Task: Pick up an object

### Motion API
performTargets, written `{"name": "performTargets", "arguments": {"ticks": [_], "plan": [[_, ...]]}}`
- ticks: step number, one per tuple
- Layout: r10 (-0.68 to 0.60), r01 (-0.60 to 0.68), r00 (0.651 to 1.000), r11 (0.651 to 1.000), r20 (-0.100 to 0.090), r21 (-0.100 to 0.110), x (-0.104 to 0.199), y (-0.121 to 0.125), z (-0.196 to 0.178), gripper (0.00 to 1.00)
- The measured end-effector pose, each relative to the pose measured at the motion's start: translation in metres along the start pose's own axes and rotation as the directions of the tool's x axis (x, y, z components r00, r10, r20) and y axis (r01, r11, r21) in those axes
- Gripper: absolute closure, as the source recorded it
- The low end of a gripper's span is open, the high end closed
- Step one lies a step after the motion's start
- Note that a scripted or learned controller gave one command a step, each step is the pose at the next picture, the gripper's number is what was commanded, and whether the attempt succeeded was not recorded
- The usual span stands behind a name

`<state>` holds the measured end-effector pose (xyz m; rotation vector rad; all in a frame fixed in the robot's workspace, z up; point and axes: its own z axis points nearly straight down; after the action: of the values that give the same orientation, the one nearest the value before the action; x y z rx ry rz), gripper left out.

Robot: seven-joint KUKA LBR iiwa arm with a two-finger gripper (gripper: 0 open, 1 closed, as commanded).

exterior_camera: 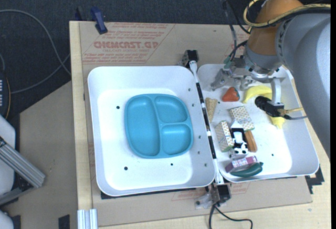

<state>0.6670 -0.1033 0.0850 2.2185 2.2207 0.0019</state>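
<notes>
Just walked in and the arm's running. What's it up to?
The arm's gripper is down in the right bin, at its far end, just above a small red piece and beside a yellow banana. Nothing is visibly lifted. The left bin holds a blue divided plate.

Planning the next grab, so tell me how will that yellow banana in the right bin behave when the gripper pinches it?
The banana looks smooth and glossy, probably a plastic toy, so likely light and stiff. Its curved, rounded body may slip or swivel between fingers. It lies close under the gripper beside the orange-red wedge, which a push could nudge.
</notes>
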Motion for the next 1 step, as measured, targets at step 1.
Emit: {"name": "performTargets", "arguments": {"ticks": [1], "plan": [[0.001,-0.001,1.000,1.000,-0.002,0.005,0.0114,-0.0274,0.0002,0.00]]}}
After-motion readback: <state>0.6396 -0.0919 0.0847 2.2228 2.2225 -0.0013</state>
